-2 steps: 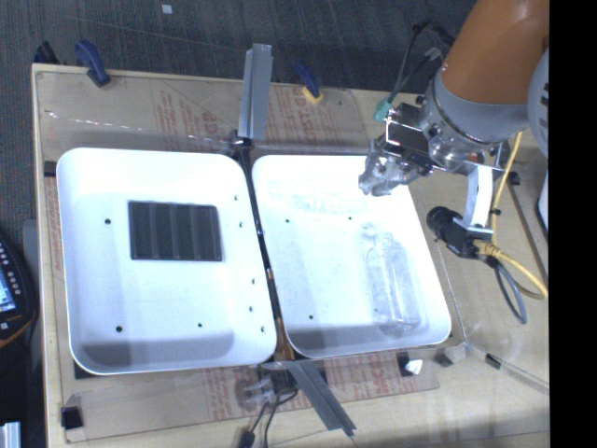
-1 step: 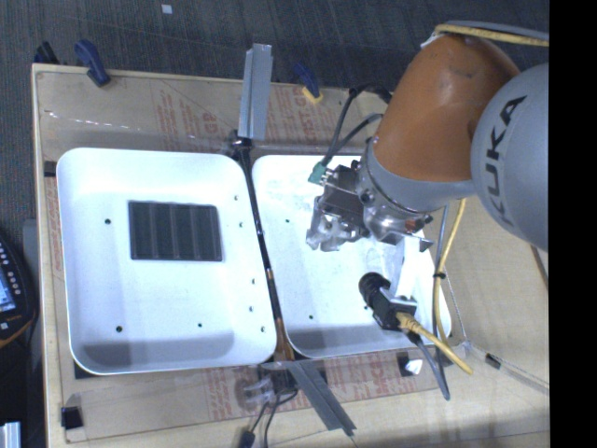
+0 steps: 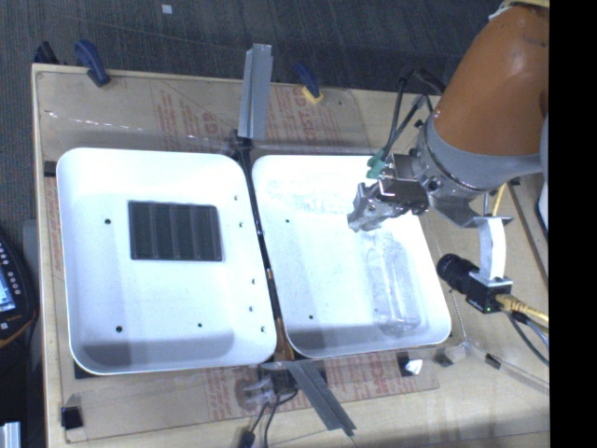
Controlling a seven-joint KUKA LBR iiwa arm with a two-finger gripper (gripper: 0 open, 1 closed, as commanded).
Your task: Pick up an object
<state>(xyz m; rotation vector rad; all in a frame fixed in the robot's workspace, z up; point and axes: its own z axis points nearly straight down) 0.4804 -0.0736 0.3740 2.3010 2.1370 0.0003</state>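
A clear plastic bottle lies lengthwise along the right side of the right bin; it is see-through and hard to make out against the white floor. My gripper hangs over the right bin's upper middle, just above and left of the bottle's far end. Nothing shows between its tips. A dark grey ridged rectangular block lies flat in the left bin, far from the gripper.
A metal divider bar runs up from between the two bins. Blue clamps grip the bench's far edge. The arm's orange and grey body overhangs the right bin's far right corner.
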